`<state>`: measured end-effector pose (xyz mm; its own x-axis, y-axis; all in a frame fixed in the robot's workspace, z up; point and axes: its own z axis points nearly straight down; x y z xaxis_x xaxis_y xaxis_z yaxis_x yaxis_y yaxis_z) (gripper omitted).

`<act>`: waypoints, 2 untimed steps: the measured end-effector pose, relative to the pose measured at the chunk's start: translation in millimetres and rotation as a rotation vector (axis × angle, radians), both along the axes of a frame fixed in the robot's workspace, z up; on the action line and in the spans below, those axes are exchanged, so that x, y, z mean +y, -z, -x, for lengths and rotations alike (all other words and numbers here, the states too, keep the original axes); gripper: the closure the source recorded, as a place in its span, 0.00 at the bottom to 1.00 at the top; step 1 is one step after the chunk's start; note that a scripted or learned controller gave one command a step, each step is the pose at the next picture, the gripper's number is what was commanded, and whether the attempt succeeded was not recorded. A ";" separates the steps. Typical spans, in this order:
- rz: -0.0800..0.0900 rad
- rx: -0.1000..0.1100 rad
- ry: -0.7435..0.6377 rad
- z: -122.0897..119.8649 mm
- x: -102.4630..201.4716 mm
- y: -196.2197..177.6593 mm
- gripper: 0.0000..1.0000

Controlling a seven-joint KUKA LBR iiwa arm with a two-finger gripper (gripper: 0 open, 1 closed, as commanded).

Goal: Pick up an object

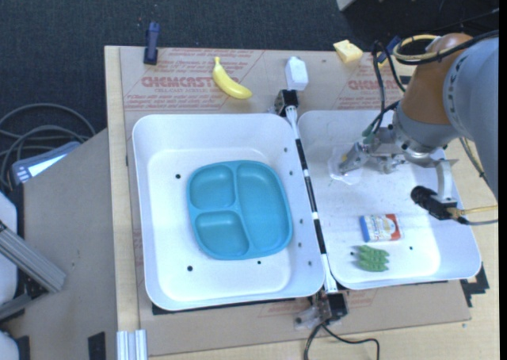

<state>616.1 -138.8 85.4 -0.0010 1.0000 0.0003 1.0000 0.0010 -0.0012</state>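
Closest in the right bin (455, 259) sit a green toy (371, 258) and a small blue-and-red packet (381, 227), both loose. Further back the gripper (354, 158) hovers by something clear, can't tell its finger state, so it could easily close on nothing.

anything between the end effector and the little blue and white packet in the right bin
No. In the camera view, only bare white bin floor lies between the end effector and the blue and white packet.
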 end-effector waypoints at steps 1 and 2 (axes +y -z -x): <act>0.000 0.000 0.000 34.4 -0.8 -47.2 0.00; 0.001 -0.002 0.000 -5.9 26.3 1.1 0.00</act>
